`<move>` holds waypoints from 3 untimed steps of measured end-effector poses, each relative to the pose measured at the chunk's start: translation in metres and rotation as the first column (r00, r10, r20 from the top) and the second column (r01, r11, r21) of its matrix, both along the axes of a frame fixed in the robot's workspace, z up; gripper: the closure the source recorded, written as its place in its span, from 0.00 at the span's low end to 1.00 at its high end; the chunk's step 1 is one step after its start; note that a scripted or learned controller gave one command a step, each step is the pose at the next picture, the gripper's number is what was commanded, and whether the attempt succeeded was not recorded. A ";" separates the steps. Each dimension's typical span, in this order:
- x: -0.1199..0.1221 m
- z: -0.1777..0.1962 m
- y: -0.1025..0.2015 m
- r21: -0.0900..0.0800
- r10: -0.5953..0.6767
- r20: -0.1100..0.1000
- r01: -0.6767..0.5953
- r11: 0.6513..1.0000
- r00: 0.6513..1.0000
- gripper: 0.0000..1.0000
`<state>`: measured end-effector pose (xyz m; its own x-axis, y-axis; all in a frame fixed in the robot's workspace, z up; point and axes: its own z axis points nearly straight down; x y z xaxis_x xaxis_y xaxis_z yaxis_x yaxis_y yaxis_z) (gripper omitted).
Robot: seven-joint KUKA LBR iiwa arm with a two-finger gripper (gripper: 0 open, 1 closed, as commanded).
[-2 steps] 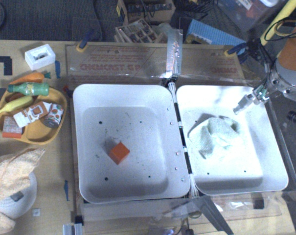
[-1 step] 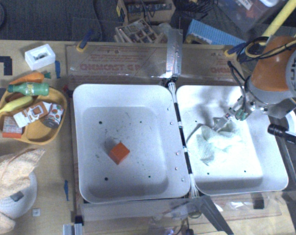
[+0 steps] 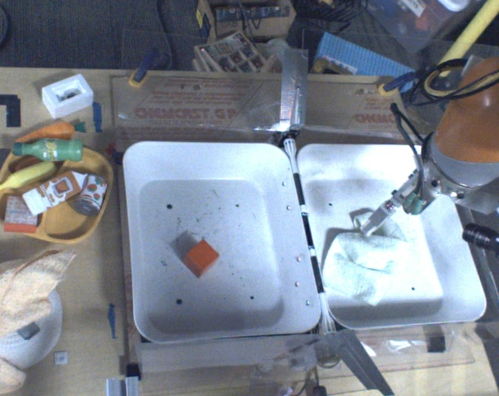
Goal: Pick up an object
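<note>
Gripper: your two-finger gripper [image 3: 366, 223] is low in the right white bin [image 3: 455, 304], tips at the top edge of the crumpled white cloth [image 3: 360, 261]. The fingers look slightly spread, and nothing sits between them.
Cloth: it lies at about 7 o'clock from the bin's middle, bunched up, its upper fold touching or just under the fingertips; you can't tell which from this slant.
Cube: the small orange block [image 3: 203, 257] rests alone in the left white bin [image 3: 150, 180], a shade towards 7 o'clock of centre, well apart from the arm.
Progress: judging by this, you're at the reach-and-close stage. Nothing is lifted yet; the pinch, the lift and the check all remain.
Edges: the ridge between the two bins [image 3: 303, 221] stands at 9 o'clock from the gripper, near but not touching. The cloth's left side runs close to that wall.
Open room: bare bin floor lies at 3 and 5 o'clock of the cloth, so you've space to come straight up or drift right.
Clutter: the yellow bowl of packets and bottles [image 3: 51, 200] sits beyond the left bin, out of your way.
</note>
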<state>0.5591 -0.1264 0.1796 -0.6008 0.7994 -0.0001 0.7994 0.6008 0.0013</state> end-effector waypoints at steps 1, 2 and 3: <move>0.035 -0.048 -0.015 -0.002 -0.144 0.004 0.144 0.990 0.990 0.00; 0.024 -0.091 -0.029 0.000 -0.195 0.006 0.195 0.981 0.981 0.00; 0.055 -0.092 -0.020 -0.001 -0.345 0.007 0.345 0.938 0.938 0.00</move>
